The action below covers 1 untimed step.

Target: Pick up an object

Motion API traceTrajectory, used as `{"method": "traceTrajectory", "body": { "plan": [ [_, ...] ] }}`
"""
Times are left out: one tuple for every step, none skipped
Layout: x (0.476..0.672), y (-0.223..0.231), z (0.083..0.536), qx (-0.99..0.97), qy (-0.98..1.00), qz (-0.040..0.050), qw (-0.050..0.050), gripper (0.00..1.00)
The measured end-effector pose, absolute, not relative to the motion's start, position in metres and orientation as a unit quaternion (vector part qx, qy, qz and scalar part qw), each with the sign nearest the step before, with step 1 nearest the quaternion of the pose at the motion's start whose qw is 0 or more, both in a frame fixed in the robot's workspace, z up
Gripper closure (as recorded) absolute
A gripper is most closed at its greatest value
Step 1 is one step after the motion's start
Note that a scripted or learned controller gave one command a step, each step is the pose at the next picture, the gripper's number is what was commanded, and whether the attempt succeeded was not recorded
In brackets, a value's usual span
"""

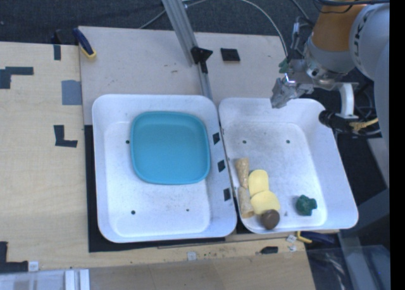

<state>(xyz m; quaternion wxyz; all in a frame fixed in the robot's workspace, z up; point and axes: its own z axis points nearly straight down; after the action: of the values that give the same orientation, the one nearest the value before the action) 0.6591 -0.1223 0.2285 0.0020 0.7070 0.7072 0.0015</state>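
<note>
Where the right bin (329,156) narrows toward its near left corner, lying bunched: a tan ridged stick (243,184) stretched along the left wall, two pale yellow lumps (261,192) touching each other just beside that stick, and a small brown ball (270,219) touching the nearer lump. Well apart from that bunch, near the bin's near right corner, sitting alone on speckled white plastic: a small dark green crumpled piece (305,204). No telling from this height what any of these pieces are made of.

Hanging over the far rim of the right bin, near its middle: the claw (280,97), grey and small, pointed down and toward the left bin. Nothing seen between its tips, nothing touched, every piece in the bin well apart from it. Cannot tell whether apart or together, the tips being too small and blurred against the pale rim. Above the claw, the grey arm (354,29) with its orange band, reaching in from the right.

In the left bin (107,175), filling the far middle: a square blue plate (169,147) with rounded corners, lying flat. Between the two bins at the far side, rising at a slant off the tabletop (38,124): a grey metal post (180,19).
</note>
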Motion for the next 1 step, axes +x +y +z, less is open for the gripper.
{"method": "traceTrajectory", "body": {
  "plan": [
    [0.6610, -0.1215, 0.2916, 0.707, 0.707, 0.0016, 0.002, 1.00]
  ]
}}
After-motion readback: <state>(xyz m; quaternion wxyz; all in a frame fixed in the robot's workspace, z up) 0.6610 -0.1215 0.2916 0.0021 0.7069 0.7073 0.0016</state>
